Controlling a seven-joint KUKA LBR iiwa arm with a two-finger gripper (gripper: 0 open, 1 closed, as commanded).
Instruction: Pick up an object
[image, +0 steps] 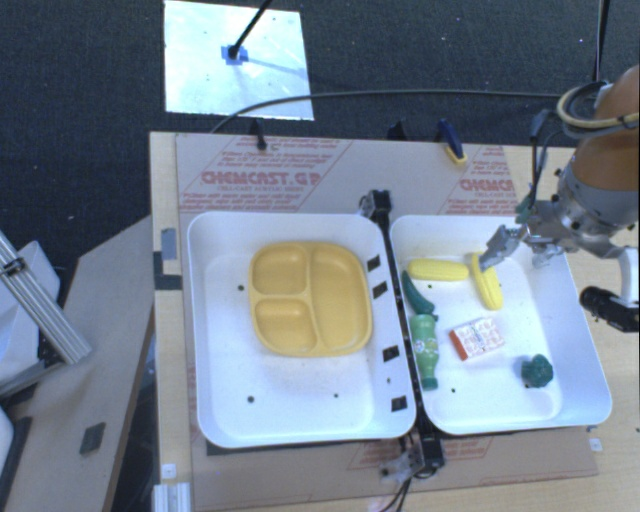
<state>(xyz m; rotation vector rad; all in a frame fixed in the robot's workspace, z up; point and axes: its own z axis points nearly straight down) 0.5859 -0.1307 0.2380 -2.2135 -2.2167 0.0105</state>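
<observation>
Right bin (572, 335), seen from beside the bench (160, 300): two yellow, corn-like pieces are lying in its far half, one (438, 270) stretching sideways and the other (488, 287) running toward the near edge, so that together they are forming a rough corner. The tool (492, 255), a grey metal tip slanting down from the arm (600, 170) at the right, is hanging at that corner, directly over the top end of the second yellow piece and just beside the right end of the first; whether it is touching either cannot be told, nor whether it is spread or pressed together, and nothing is showing gripped in it. A small red and white box (477, 339) is lying nearer the viewer, a green bottle (426, 350) is lying along the bin's left wall, and a dark green lump (537, 371) is sitting near the right corner. A yellow divided plate (310, 298) is resting in the left bin (220, 400).
</observation>
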